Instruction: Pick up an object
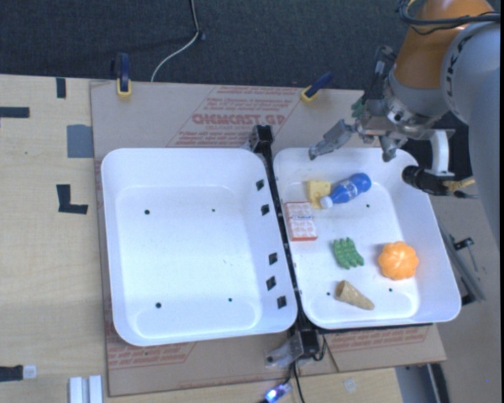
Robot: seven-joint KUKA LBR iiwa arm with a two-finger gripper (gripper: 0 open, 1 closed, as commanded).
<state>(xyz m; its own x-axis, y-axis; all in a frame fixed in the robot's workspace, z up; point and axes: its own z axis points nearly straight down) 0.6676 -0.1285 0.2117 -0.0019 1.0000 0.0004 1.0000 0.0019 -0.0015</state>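
Left bin (185, 233) lies open across its whole floor; the right bin (420, 225) is crowded by bottle (350, 188), orange (398, 259), small box (301, 221) and green toy (347, 253), narrow gaps between.

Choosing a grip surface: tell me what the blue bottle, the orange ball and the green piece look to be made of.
Blue bottle: likely glossy plastic, with a bright highlight and pale cap. Orange ball: probably matte plastic or foam, evenly coloured, dull. Green piece: seemingly moulded plastic or rubber, bumpy surface; too small to be sure.

Two white bins (118, 175) side by side on a cardboard sheet (227, 120). Blue-and-yellow clamps (122, 78) pin its far edge. White cable (181, 44) trails across dark backdrop. Black tape marks (67, 200) on bench.
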